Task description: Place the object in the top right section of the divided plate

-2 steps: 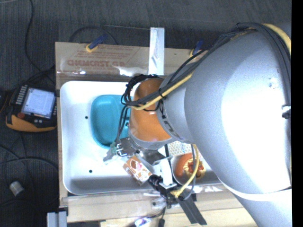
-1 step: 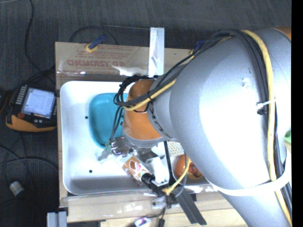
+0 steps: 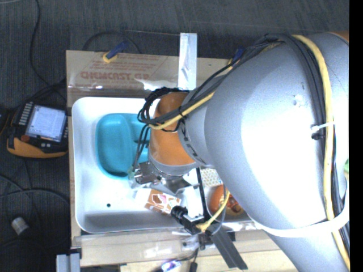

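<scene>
Small brown packet (image 3: 163, 200), flat, with pale and reddish print on its face. You'll find it lying on the floor of the left white bin (image 3: 85, 169), low in the frame, just left of centre. It sits tilted, with its long side running down to the right. Its print is too small to read.

Gripper (image 3: 146, 179) is just above the packet's upper left corner, below the orange band (image 3: 167, 146) of the arm (image 3: 272, 135). You cannot tell whether the gripper is open or closed; the wrist and cables cover it. Touching the packet or just clear of it: cannot tell either.

Teal plate (image 3: 116, 143) lies in the same bin, up and left of the packet, and the orange band hides its right edge. No dividers can be made out on the part you see.

The grey arm bulks across the whole right half of the frame. It covers nearly all of the right bin. In the gap beneath it you glimpse a rounded orange thing (image 3: 217, 200) and a speckled patch (image 3: 211, 177), both cut off.

Black and yellow cables (image 3: 170, 115) loop over the wrist. A cardboard sheet (image 3: 125, 72) with red lettering lies beyond the bin at upper centre. A handheld unit with a lit screen (image 3: 42, 126) rests on the dark floor at left.
</scene>
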`<state>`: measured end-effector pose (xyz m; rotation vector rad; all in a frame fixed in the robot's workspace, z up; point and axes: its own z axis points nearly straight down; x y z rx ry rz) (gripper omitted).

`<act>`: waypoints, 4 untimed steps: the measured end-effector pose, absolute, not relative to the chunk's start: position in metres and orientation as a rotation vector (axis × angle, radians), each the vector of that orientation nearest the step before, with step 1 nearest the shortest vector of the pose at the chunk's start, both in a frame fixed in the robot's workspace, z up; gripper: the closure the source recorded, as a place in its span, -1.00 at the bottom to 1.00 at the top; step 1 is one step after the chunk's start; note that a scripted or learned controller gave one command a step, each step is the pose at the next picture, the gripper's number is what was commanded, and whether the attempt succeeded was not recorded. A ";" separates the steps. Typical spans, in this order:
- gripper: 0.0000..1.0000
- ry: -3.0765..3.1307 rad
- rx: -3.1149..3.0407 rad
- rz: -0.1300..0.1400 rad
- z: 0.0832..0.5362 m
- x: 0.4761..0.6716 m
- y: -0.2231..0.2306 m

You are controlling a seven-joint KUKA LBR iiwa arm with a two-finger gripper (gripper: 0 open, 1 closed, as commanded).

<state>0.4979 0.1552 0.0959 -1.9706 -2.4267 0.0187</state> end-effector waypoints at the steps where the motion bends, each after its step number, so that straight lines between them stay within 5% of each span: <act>1: 1.00 -2.524 -1.866 0.014 0.087 0.532 0.212; 2: 1.00 -2.020 -2.404 0.024 0.168 0.539 0.211; 3: 1.00 -1.246 -2.889 0.011 0.197 0.523 0.232; 4: 1.00 -1.377 -2.822 -0.013 0.090 0.486 0.235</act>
